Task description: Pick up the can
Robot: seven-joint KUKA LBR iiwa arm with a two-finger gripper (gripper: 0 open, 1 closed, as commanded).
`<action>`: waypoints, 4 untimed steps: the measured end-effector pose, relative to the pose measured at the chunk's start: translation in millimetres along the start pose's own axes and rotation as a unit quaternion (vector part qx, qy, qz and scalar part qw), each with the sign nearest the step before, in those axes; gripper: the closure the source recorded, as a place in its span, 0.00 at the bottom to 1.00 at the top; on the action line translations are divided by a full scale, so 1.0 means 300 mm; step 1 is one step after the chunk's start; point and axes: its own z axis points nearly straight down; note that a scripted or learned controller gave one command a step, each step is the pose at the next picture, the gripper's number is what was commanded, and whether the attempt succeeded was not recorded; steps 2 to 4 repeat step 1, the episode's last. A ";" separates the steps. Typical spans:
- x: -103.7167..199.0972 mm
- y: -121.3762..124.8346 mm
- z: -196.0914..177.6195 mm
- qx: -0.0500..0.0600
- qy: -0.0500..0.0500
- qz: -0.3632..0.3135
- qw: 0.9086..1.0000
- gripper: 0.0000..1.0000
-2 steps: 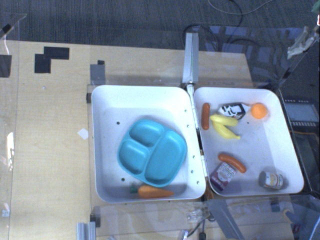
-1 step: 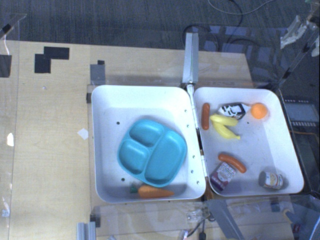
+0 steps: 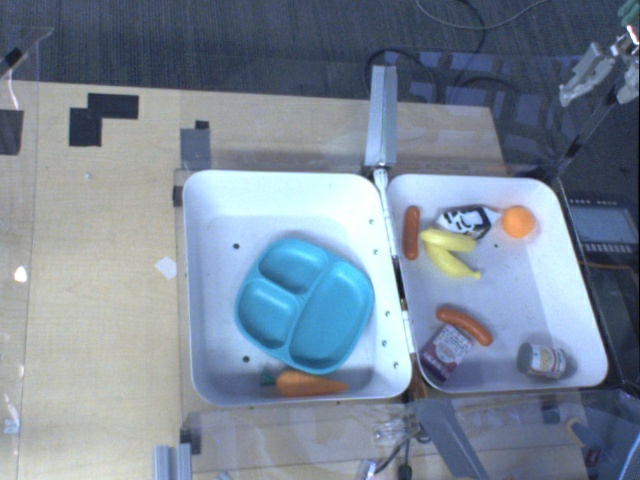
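Jaws on the gripper are too small and too near the upper right edge of the frame to tell whether they are spread or pressed together. The gripper hangs above the dark floor beyond the bench, well apart from both bins, with nothing visibly in it.

Two shallow white bins sit side by side on the pale wooden bench, touching along a middle seam. The left bin holds a blue divided plate with three compartments, lying near the centre and turned at a slant. A carrot lies just below the plate, along the bin's lower wall.

The right bin holds the smaller items. A yellow banana lies in the upper left part. Beside it, along the seam, a reddish sausage lies lengthwise up the frame. A black and white object, too blurred to name, touches the banana's upper end. An orange sits just to its right.

Lower down, a second sausage lies at a slant, touching a dark red packet in the lower left corner.

The can, grey with a pale label, lies on its side in the lower right corner of the right bin, apart from the other items.
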 end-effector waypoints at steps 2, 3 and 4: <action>-0.011 -0.001 0.001 0.000 0.000 0.237 0.972 0.00; -0.011 -0.001 0.001 0.000 0.000 0.237 0.972 0.00; -0.011 -0.001 0.001 0.000 0.000 0.237 0.972 0.00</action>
